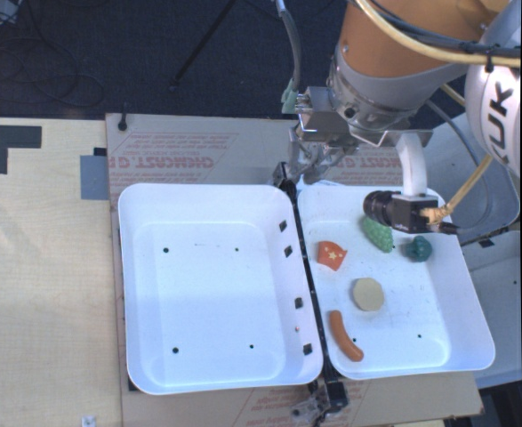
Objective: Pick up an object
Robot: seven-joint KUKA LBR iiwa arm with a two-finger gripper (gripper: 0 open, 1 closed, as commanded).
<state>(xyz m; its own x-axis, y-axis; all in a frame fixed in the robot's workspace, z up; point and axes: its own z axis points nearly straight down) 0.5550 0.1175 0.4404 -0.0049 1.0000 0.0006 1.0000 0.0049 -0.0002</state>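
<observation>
Candidate objects lie in the right bin (474, 345): an orange wedge (332, 255) at centre-left, a tan disc (367, 294) at its 5 o'clock, a sausage (345, 336) at 6 o'clock, and green pieces (378, 235) at 2 o'clock. The gripper (314, 163) hangs over the bin's 11 o'clock corner; its opening cannot be judged. Nothing is held. Assessment: approach stage; next, centre over one object and descend.

Legible markings, two found.

1. Robot arm (496, 105), at 3 o'clock from top centre: large dark letters "UK" on its white housing, the rest cut off.

2. Cardboard sheet (198, 149) under the bins, at 12 o'clock from the left bin (145, 265): red print, upside down, not readable with certainty. More red print at its 6 o'clock edge, illegible.
</observation>
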